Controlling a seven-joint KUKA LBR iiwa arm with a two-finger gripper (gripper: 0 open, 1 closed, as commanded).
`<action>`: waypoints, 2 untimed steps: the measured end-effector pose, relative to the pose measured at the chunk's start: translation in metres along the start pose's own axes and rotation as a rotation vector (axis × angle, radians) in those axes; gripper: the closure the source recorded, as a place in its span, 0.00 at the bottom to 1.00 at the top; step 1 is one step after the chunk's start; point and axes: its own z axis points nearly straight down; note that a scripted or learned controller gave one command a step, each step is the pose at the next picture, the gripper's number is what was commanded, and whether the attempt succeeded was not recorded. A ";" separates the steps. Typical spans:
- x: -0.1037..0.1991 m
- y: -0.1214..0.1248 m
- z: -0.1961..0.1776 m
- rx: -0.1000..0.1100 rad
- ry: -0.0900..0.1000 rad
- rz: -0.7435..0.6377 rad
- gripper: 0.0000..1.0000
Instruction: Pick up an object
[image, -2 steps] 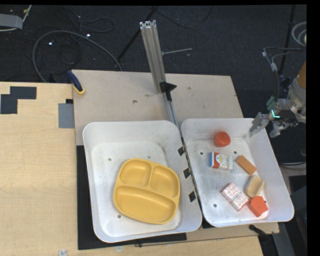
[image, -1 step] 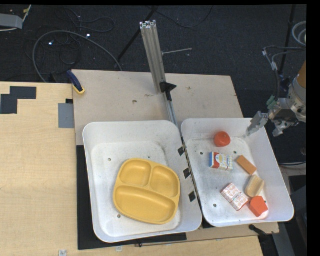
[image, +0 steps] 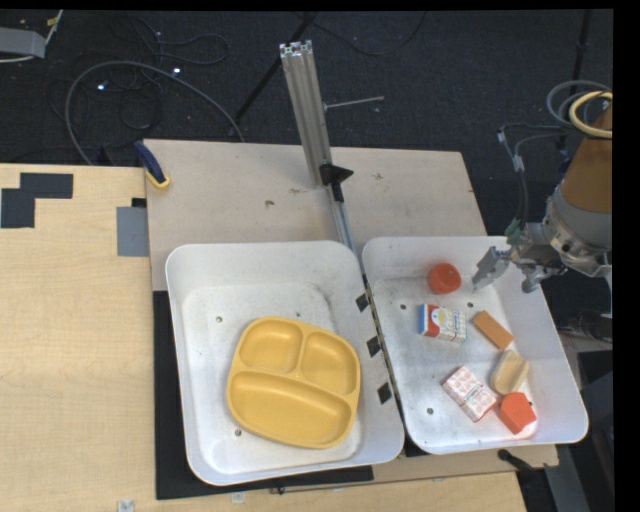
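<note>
The right bin (image: 400, 270) holds several small items: a red ball-like piece (image: 444, 277), a small printed carton (image: 442, 323), an orange-brown block (image: 491, 329), a tan bread-like piece (image: 509, 372), a pink checked box (image: 468, 391) and a red block (image: 517, 412). My gripper (image: 509, 270) hangs over the bin's upper right corner, to the right of the red ball. Its two fingers (image: 487, 268) are spread apart with nothing between them.
The left bin (image: 200, 300) carries a yellow divided plate (image: 295, 381). A metal post (image: 305, 110) rises behind the bins, near their shared edge. A wooden table surface (image: 70, 330) lies at the left.
</note>
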 end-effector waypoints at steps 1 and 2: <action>0.001 0.004 0.064 -0.002 -0.001 0.001 0.00; -0.001 -0.003 0.099 -0.011 -0.003 -0.001 0.00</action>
